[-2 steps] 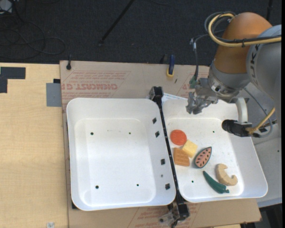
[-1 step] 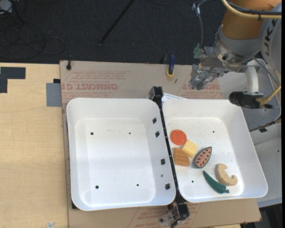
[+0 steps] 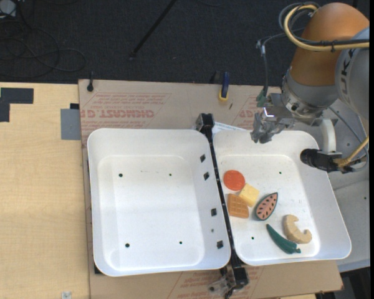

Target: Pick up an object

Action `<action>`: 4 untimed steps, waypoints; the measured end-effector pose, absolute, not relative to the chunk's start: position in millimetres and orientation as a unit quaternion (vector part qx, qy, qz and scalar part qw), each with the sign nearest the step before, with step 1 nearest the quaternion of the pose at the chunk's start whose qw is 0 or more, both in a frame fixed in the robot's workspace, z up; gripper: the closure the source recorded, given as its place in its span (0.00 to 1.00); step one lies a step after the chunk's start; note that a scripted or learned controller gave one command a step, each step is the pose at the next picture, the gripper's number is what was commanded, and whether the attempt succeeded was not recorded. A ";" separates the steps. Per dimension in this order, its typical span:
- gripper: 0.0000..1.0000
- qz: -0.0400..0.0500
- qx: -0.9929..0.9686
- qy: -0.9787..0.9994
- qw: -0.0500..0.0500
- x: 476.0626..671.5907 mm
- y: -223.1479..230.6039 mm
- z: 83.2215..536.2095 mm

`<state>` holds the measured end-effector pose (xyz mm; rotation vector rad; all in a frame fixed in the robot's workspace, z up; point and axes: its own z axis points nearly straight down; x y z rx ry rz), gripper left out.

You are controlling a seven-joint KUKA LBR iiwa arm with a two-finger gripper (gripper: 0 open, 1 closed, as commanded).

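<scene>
Dark floor with loose cables lies behind the bench; a pale wooden top with a cardboard sheet (image 3: 143,108) carries both bins. Left bin (image 3: 106,167): bare white floor with small dark holes. A black clip strip (image 3: 213,192) runs down the seam between the bins. Right bin (image 3: 324,185) holds a cluster toward its near half: an orange disc (image 3: 234,180), below it a waffle-like tan square (image 3: 238,207), touching that a yellow block (image 3: 249,195), then a watermelon slice (image 3: 266,206) leaning against the block. Further right, a green pepper-shaped piece (image 3: 280,239) lies beside a beige curved piece (image 3: 296,228). Gripper (image 3: 262,132) hangs over the right bin's far rim, well apart from the cluster, nothing visibly in it; finger spread cannot be told. Arm's orange band (image 3: 330,36) sits at the upper right.
</scene>
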<state>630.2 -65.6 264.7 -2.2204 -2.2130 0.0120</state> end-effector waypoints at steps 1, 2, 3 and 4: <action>1.00 -0.003 -0.707 -0.707 -0.004 645.2 -67.7 371.8; 1.00 0.006 -0.711 -0.703 0.006 596.9 -176.0 244.4; 1.00 0.000 -0.702 -0.712 0.006 585.9 -4.7 210.6; 1.00 -0.006 -0.704 -0.710 -0.004 628.5 53.1 333.1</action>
